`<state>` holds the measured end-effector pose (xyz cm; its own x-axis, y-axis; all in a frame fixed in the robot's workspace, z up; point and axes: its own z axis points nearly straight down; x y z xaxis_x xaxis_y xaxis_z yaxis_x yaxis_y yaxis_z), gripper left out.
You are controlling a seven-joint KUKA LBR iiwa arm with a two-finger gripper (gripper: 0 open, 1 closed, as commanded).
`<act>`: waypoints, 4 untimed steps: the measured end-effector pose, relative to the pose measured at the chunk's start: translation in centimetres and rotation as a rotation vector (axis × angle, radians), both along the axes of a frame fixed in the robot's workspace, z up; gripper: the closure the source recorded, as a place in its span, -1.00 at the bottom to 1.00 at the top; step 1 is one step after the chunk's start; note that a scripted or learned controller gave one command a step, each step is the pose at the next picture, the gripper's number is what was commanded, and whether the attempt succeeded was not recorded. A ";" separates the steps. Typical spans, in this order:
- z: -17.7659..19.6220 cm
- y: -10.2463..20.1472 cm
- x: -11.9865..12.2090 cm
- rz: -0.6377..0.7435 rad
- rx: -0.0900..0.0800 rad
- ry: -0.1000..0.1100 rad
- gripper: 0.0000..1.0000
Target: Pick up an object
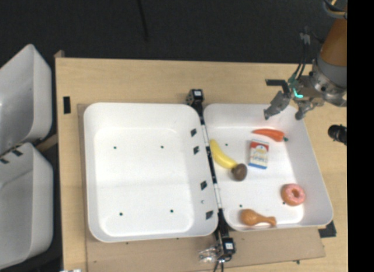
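Note:
My gripper (287,109) hangs above the far edge of the right bin (312,165), fingers spread apart with nothing between them. Just below it in the bin lies an orange-red carrot (268,134). Nearer the middle stand a small white and blue carton (258,154), a yellow banana (221,155) and a brown round item (239,172). A pink donut (293,194) and a chicken drumstick (255,218) lie toward the near edge.
The left bin (140,168) sits beside the right one, joined by a black-clipped divider (207,159). White chair-like shapes (20,148) stand at the left past the wooden bench (70,89).

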<state>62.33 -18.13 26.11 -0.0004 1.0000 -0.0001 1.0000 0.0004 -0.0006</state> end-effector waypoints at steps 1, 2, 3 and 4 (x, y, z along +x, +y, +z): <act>-10.8 -1.2 4.4 0.003 -0.001 0.005 -1.00; -16.4 -0.2 6.4 0.001 -0.001 0.011 -1.00; -16.1 -5.2 3.7 -0.004 -0.003 0.001 -1.00; -15.0 -5.0 4.0 0.001 -0.005 -0.002 1.00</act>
